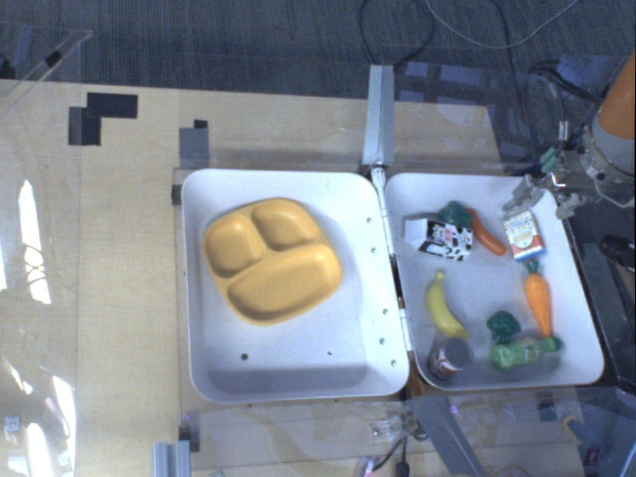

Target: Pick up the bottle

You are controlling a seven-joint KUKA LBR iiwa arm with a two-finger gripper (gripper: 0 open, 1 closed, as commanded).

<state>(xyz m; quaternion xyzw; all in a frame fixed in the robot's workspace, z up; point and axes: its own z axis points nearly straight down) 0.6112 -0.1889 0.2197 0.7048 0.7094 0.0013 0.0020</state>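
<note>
The bottle [524,353] is small, green and see-through. It lies on its side near the front right corner of the right bin [586,311]. My gripper [547,199] hangs over the bin's far right corner, well away from the bottle. Its two fingers stand spread apart with nothing between them. A small juice carton [524,235] lies just in front of the fingertips.
The right bin also holds a black-and-white carton [443,238], two carrots [538,302] [485,235], a banana [443,306], a broccoli piece [502,324] beside the bottle and a dark can [447,358]. A yellow divided plate [270,259] sits in the left bin [298,366].
</note>
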